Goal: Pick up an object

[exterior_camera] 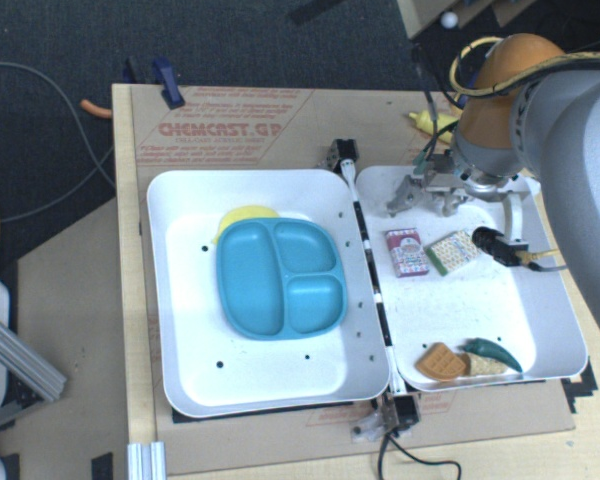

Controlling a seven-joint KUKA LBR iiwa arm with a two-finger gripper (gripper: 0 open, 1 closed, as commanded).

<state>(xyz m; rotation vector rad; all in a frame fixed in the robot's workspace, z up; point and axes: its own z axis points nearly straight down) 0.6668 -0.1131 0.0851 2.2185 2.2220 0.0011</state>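
Hovering: tool (432, 194) at right bin's (550, 313) far edge | red card (407, 252) just below | grip state unreadable

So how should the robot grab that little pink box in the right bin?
Probably from straight above, fingers closing across the pink box's two long sides. It lies flat on the right bin floor, so only its thin edges offer a grip. Bare floor lies to its left, but the green card sits close on its right, so that finger must slip between them carefully.
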